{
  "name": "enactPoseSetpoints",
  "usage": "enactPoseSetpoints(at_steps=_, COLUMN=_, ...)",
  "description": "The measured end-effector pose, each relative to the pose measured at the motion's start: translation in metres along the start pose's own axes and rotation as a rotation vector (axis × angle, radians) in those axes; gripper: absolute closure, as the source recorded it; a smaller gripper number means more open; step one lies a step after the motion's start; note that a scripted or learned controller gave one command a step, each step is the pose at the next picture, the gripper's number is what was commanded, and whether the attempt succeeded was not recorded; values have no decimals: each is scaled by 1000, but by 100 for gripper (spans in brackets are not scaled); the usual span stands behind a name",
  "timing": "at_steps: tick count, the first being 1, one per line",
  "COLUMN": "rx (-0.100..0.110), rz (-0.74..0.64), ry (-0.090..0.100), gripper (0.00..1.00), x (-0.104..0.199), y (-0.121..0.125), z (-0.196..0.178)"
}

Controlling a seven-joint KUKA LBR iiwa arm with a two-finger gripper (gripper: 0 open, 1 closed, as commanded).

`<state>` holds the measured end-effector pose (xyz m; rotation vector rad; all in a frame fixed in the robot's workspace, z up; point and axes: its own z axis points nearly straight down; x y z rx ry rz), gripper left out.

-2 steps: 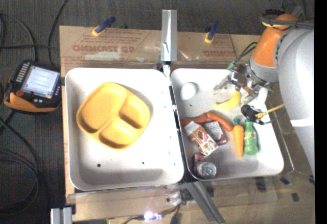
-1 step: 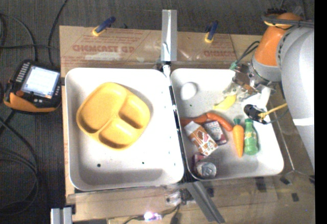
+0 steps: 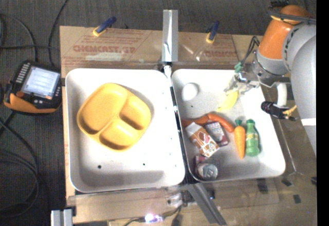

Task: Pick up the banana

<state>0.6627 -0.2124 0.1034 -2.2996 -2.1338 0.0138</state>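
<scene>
The banana [image 3: 230,100] is a small pale yellow piece in the upper right part of the right bin [image 3: 272,166]. My gripper [image 3: 239,82] hangs directly above its upper end, reaching in from the right below the orange wrist band. The gripper's tip meets or nearly meets the banana's top, and I cannot make out whether the fruit is gripped or lying on the bin floor.
In the right bin lie a white ball [image 3: 190,91], a red sausage [image 3: 212,118], a carrot [image 3: 240,140], a green bottle [image 3: 251,138], snack packets [image 3: 203,140] and a can [image 3: 207,170]. A yellow divided plate [image 3: 115,116] sits in the left bin [image 3: 77,168].
</scene>
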Motion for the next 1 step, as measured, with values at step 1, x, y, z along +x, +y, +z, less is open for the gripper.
enactPoseSetpoints(at_steps=1, rx=-5, rz=38, ry=3, gripper=100, x=57, y=-8, z=-77)
